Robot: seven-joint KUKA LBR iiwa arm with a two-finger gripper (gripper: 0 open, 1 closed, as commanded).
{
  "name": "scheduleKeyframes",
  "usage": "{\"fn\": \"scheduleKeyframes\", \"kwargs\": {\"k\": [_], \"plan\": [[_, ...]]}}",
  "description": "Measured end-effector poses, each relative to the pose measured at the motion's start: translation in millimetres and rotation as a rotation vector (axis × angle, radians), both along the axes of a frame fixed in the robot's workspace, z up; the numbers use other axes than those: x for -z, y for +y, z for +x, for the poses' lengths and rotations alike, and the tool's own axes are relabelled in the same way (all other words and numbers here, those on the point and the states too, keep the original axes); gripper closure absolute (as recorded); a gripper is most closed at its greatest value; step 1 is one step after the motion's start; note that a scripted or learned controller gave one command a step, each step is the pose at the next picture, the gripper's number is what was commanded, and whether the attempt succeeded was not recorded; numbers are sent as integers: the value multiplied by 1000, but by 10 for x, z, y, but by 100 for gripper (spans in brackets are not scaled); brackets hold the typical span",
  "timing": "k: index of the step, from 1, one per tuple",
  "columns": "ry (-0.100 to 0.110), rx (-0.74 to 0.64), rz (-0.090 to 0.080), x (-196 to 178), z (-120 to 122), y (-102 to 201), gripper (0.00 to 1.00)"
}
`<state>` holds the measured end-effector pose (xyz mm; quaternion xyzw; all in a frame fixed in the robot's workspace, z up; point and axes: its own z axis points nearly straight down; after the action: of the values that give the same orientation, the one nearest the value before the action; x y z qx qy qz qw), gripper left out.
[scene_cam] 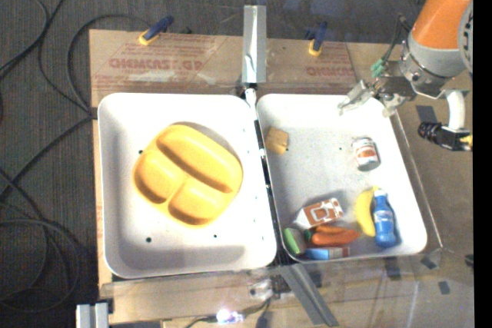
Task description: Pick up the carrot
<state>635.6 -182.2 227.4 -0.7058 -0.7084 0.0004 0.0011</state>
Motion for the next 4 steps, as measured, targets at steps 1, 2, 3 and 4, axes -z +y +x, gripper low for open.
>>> {"fn": "scheduleKeyframes", "kwargs": {"k": [1,2,3,4], "plan": [[-14,-150,3,1092,-672,65,0],[-13,41,-3,1380,-964,683,0],[-2,-150,-2,-361,-1509,769,0],[-13,-330,-3,1021,-1389,709,0]]}}
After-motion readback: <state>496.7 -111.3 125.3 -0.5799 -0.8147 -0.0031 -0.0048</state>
